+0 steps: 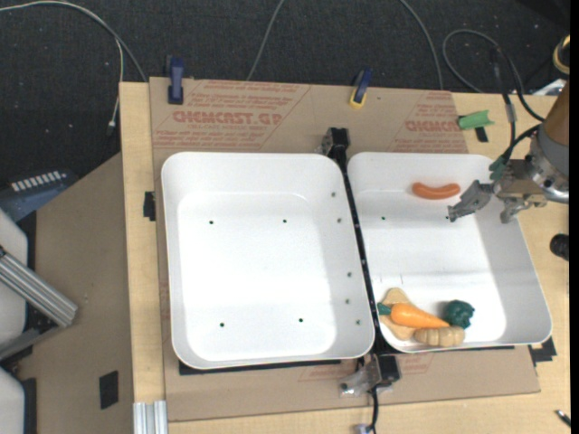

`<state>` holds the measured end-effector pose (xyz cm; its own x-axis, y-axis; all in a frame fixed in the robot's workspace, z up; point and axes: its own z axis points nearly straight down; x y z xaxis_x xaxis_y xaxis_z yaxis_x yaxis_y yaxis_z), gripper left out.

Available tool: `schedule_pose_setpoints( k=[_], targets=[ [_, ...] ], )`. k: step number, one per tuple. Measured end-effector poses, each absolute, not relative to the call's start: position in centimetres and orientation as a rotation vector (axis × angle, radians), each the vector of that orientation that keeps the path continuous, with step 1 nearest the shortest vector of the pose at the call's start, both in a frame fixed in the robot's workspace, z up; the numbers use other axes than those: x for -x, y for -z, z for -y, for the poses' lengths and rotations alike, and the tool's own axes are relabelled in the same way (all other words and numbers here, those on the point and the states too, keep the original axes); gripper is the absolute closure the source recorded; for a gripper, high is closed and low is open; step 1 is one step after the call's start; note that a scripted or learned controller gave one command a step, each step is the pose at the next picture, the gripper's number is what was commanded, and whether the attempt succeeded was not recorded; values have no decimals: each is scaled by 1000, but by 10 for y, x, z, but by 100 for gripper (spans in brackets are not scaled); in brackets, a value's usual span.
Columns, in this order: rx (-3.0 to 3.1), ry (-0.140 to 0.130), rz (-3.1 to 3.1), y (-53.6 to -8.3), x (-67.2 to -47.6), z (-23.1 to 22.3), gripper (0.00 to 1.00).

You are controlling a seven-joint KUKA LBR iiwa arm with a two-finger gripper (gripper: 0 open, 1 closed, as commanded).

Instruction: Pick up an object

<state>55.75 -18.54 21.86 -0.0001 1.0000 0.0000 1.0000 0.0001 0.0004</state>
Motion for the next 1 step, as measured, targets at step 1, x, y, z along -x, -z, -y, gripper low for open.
schedule_pose_setpoints(
  k=[1],
  targets=[
    [-2221, 2, -2223, -98, -650, 220, 0]
  ],
)
